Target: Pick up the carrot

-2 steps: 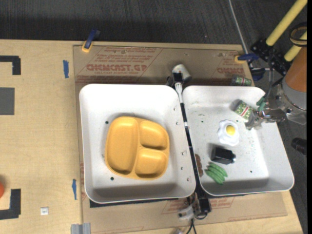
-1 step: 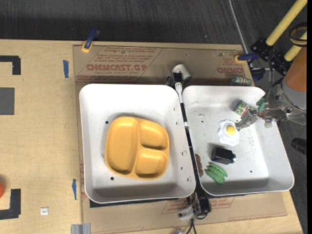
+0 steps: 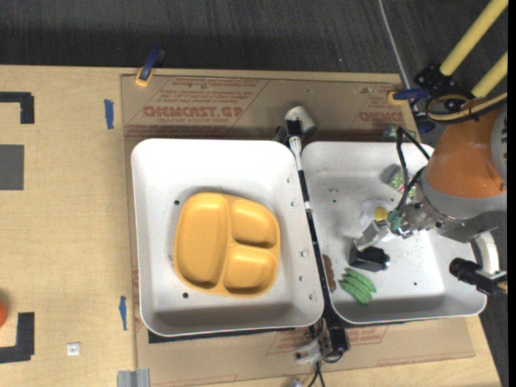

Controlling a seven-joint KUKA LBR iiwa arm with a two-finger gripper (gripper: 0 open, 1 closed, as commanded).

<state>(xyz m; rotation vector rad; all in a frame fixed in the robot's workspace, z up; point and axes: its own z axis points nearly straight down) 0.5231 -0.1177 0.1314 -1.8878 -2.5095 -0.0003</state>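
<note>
The arm's orange band and grey wrist stand over the right side of the right bin [image 3: 419, 297], with the gripper [image 3: 372, 242] lowered toward the bin floor near its centre. The gripper's aperture cannot be determined from this view. The carrot cannot be identified with certainty. The nearest match is a small yellowish piece [image 3: 379, 214], rounded and pale, lying in the right bin just beside the gripper's upper side and partly covered by the wrist. A black shape [image 3: 369, 257] sits at the gripper's tip; whether it is a separate item or part of the tool cannot be determined. A green ribbed item [image 3: 357, 286] lies near the black shape, toward the bin's front left corner. The left bin [image 3: 153, 216] holds a yellow three-compartment tray [image 3: 228, 243], well apart from the gripper.
</note>
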